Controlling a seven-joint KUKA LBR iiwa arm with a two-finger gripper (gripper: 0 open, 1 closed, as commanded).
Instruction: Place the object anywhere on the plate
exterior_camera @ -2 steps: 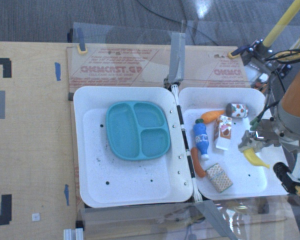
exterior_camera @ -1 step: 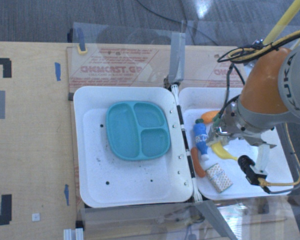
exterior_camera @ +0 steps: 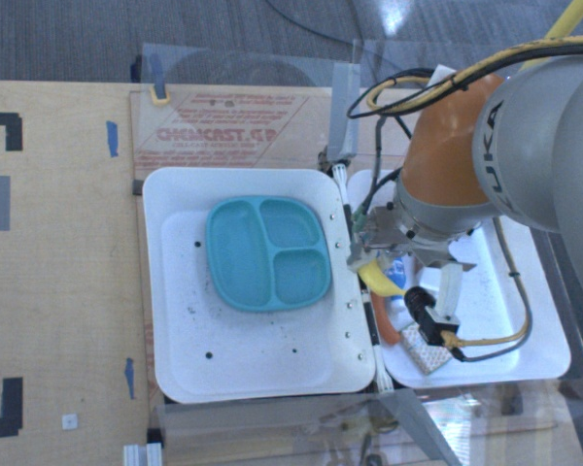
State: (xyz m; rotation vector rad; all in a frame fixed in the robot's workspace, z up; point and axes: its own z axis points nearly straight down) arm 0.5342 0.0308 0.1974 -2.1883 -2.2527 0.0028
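1. Two shallow white plastic bins sit side by side on the bench; the left bin [exterior_camera: 175, 357] holds the turquoise three-compartment plastic plate [exterior_camera: 268, 252], lying flat in its upper middle with nothing on it.
2. Just right of the wall between the bins, in the right bin [exterior_camera: 539, 352], a small clutter lies close together: a yellow banana-shaped piece [exterior_camera: 377, 279], an orange carrot-like stick [exterior_camera: 383, 324], a blue scrap [exterior_camera: 396, 269] and a pale mesh-patterned pad [exterior_camera: 426, 357].
3. The gripper [exterior_camera: 394, 246] hangs over that clutter beneath the grey arm's orange band [exterior_camera: 447, 153]. The wrist hides it, so I cannot tell how it is set or whether it has anything.
4. Which piece is the task's object I cannot say; the yellow one lies nearest the gripper.
5. To do the pick well, I judge the gripper should close on one piece alone, well clear of the bin wall, lift straight up, then carry left over the divider and lower onto any compartment of the plate.
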